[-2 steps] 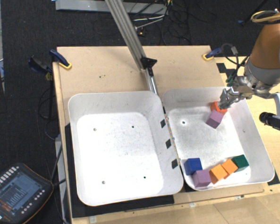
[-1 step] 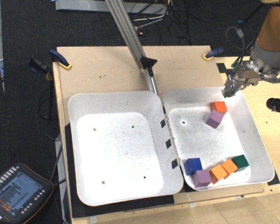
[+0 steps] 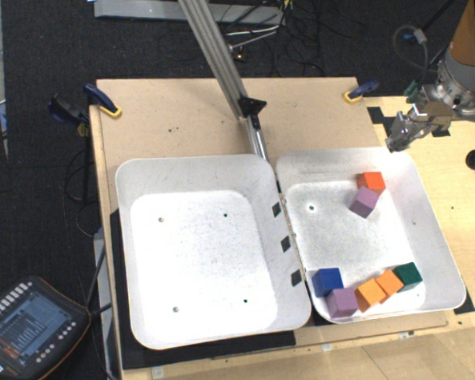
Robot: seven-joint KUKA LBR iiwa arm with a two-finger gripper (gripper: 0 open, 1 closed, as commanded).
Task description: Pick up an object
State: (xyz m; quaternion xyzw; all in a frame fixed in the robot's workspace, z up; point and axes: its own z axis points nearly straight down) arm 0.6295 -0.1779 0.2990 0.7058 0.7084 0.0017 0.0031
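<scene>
The hand [image 3: 400, 137] hung over the tabletop [image 3: 185, 124] just beyond the right bin's [image 3: 433, 237] far right corner, nothing between its fingers; whether they were parted I cannot tell. In that bin an orange block [image 3: 372, 181] touched a purple block [image 3: 365, 201]

The wooden bench [image 3: 185, 120] carries two white bins: the right bin [image 3: 433, 237] just below the pincer [image 3: 400, 137], the left bin [image 3: 136, 231] well apart from it.
</scene>
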